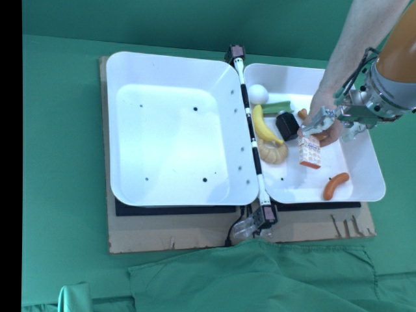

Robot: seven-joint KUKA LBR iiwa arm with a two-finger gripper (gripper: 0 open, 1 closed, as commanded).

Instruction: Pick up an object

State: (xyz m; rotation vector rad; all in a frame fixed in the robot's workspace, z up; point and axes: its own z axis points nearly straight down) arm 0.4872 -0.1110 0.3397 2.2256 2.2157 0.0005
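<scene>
Here, gripper [314, 123]: we see it low over the right bin [376, 181], its tip just above the carton; whether it is open or closed we cannot tell, and we do not see it holding anything.
Carton [310, 153]: directly under the tip, standing a little tilted on the bin floor. We judge it light, stiff enough for a gentle squeeze, smooth-faced and easy to topple. We would take it across the flat sides, near the top.
Person's hand [328, 134]: touching or just beside the tip, on its far-right side. We would treat it as the main hazard for any move.
Black block [286, 125]: near, to the left of the tip, with an orange piece [302, 114] just above it.
Pastry ring [273, 152]: left of the carton and apart from it.
Banana [262, 125]: further left, along the bin's inner wall.
Sausage [336, 186]: below and right of the carton, well apart, near the front rim.
White ball [258, 93]: far upper left corner.
Room: we see bare floor in front of and right of the carton. Straight up looks the freest way out.
Left bin [169, 129]: farthest, beyond the shared rim.
</scene>
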